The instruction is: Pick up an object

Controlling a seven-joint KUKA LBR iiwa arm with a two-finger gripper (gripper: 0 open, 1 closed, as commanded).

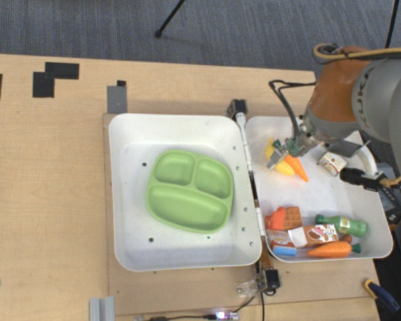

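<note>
Camera view, oblique from above: my two-finger gripper [295,144] sits low in the far part of the right white bin [321,192], at a small orange plastic toy carrot [295,166] lying beside a yellow toy piece [277,151]. I cannot tell how the gripper is set. I judge the carrot light, rigid and smooth, likely to slip or roll, so a hold across its thicker middle suits best. Near edge: a green toy bottle [343,226] and a larger orange carrot [329,249]. The left white bin [130,179] carries a green compartment plate [189,191].
</note>
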